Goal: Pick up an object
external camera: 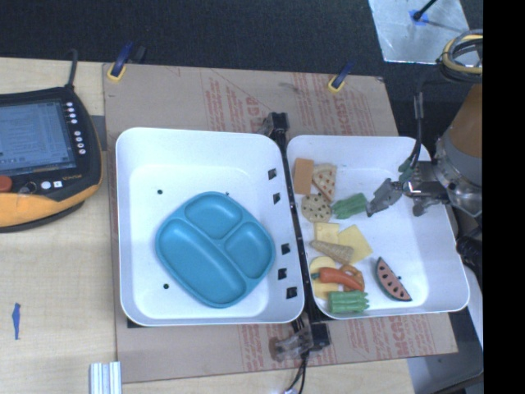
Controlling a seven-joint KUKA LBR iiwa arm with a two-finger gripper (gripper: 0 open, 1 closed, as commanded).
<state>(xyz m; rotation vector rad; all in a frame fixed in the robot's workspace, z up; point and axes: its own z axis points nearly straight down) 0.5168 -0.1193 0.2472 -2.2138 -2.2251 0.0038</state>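
My gripper (402, 199) hangs over the right white bin (435, 253), near its upper right part. It is open, with nothing between its fingers. One dark fingertip (381, 197) lies just right of a green pickle-shaped toy (350, 205). Below the gripper lies a watermelon slice (392, 279). Further left in this bin are an orange cracker (303, 175), a brown cookie (316, 208), yellow cheese wedges (354, 240), a carrot (340, 276) and green beans (349, 304). The left bin (139, 179) holds a blue divided plate (215, 249).
A tablet-like control pendant (41, 150) with an orange base sits on the bench at far left. Brown cardboard (230, 97) lies under both bins, held by clamps (120, 62) at the back edge. The arm's grey wrist (459, 183) reaches in over the right bin's right wall.
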